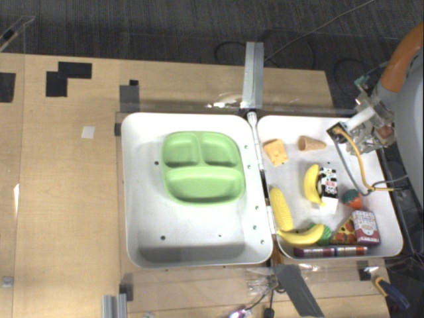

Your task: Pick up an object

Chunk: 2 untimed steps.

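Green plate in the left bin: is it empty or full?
Empty: all three compartments of the green plate show only bare green surface.

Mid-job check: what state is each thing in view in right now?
green plate, right side up, in left bin
cheese wedge, lying flat, right bin
cone, on its side
corn cob, lying flat
upper banana, flat, beside small carton
red carton, lying flat
claw, over right bin's far right corner

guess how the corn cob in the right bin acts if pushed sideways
The corn cob looks round and long, so it would probably roll. It seems a stiff, light toy. The banana at its lower end might block or shift with it.
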Available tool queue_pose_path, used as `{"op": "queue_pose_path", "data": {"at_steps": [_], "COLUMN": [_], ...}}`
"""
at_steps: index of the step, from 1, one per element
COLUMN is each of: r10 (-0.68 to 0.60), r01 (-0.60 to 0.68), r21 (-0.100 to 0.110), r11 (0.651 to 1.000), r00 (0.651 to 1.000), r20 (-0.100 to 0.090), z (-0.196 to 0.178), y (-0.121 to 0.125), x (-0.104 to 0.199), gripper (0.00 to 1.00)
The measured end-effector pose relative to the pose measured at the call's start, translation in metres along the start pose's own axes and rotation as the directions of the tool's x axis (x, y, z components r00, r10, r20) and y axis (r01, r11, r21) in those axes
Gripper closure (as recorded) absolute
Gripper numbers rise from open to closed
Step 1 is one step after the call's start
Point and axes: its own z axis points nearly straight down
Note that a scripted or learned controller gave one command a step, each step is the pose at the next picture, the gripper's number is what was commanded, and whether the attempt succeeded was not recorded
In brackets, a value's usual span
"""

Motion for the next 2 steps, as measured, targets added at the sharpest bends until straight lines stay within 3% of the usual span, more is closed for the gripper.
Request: {"op": "queue_pose_path", "data": {"at_steps": [1, 2], "r10": [0.187, 0.231], "r01": [-0.187, -0.231], "r21": [0.001, 0.002], "r11": [0.982, 0.973], "r00": [0.982, 0.973], "r20": [0.001, -0.001], "z": [0.081, 0.039], "y": [0.013, -0.080], "x": [-0.027, -0.001], "gripper": [1.00, 1.00]}}
